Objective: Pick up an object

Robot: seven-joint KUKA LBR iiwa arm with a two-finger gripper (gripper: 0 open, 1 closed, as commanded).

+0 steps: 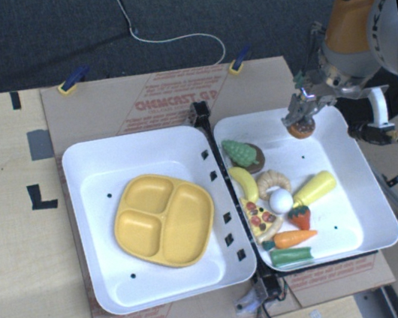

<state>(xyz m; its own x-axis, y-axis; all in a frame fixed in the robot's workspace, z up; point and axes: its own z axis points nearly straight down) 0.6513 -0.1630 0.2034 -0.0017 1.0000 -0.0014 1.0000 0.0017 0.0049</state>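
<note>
My gripper (300, 120) hangs over the far right corner of the right bin (360, 210). A small round brown-orange piece (300, 129) sits between its fingertips, and the fingers look closed on it. Toy food lies heaped along the bin's left side. There is a green bumpy piece on a brown disc (242, 153), a banana (243, 182), a pretzel ring (270, 180), a white egg (279, 199), a yellow cylinder (313, 189), a strawberry (299, 214), a carrot (295, 237) and a green pod (291, 255).
The left bin (87, 174) holds a yellow divided plate (164, 220). Between the two bins runs a black hinge strip (223, 188). A white cable (162, 39) loops across the dark floor behind the bench. The arm's orange band (355, 9) is at the upper right.
</note>
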